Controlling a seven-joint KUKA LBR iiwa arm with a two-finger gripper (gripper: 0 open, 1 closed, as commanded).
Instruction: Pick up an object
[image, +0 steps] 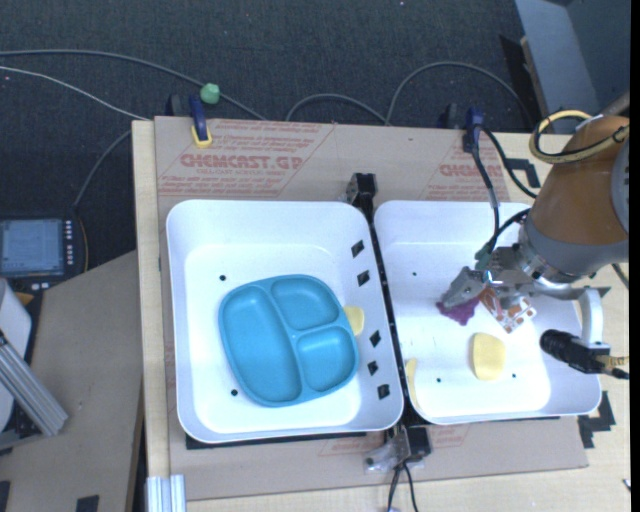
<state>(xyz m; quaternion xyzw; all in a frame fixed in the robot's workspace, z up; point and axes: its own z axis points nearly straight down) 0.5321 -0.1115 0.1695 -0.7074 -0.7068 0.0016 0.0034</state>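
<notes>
Camera view: two white bins side by side on the surface. Left bin (190, 300) carries a blue divided tray (288, 338) with a small yellow piece (355, 320) just beside its right edge. Right bin (430, 225) carries a purple object (460, 311), a pale yellow object (488, 356) nearer the front, and a small red-and-white item (512, 316) by the arm's wrist.

Arm reaches in from the right; the hand (468, 291) sits low over the right bin, directly above or touching the purple object. Spread of the hand: cannot tell, tips blur into the object beneath. Nothing confirms a grip.

Judgement: step in hand is the descent and close on the purple object, the likeliest target. To do it well: centre the hand over the object's bulk rather than its edge, go down until the tips straddle it near the bin floor, close fully, then lift straight up. Risk: the object looks small and soft, so an off-centre close may only nudge it toward the red-and-white item.
</notes>
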